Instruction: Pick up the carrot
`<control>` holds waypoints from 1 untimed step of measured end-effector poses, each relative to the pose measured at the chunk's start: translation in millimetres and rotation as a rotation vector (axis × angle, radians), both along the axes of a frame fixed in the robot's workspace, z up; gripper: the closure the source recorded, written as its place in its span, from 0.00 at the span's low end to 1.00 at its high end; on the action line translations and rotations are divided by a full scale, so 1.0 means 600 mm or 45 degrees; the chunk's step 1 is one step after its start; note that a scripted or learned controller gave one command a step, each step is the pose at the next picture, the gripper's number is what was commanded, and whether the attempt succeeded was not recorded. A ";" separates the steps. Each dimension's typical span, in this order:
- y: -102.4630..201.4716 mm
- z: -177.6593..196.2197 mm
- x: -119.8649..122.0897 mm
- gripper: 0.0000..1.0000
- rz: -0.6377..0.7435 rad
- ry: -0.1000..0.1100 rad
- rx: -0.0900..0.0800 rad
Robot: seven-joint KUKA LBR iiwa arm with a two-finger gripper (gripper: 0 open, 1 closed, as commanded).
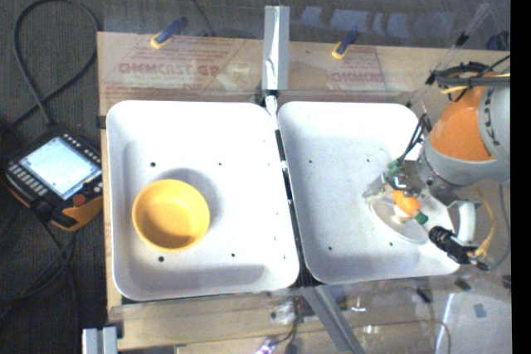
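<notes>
Arm point(469, 137) enters from the right, over the right bin point(348, 178). Gripper point(398, 196) is down at the bin floor on the carrot point(406, 202); jaw state: can't tell, too blurred. Yellow bowl point(171, 215) sits in the left bin point(199, 137).

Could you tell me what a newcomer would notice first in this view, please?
Probably the yellow bowl, bright against the left bin. Next, the arm's orange band at the right edge, above the right bin. Below it the gripper is down in that bin with the small orange carrot at its tip.
</notes>
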State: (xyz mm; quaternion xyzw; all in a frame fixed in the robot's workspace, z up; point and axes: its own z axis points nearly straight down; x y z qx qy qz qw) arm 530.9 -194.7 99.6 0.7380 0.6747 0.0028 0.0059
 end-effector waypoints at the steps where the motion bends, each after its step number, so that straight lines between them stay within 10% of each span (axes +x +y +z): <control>1: 0.108 0.165 0.055 1.00 0.411 0.022 0.003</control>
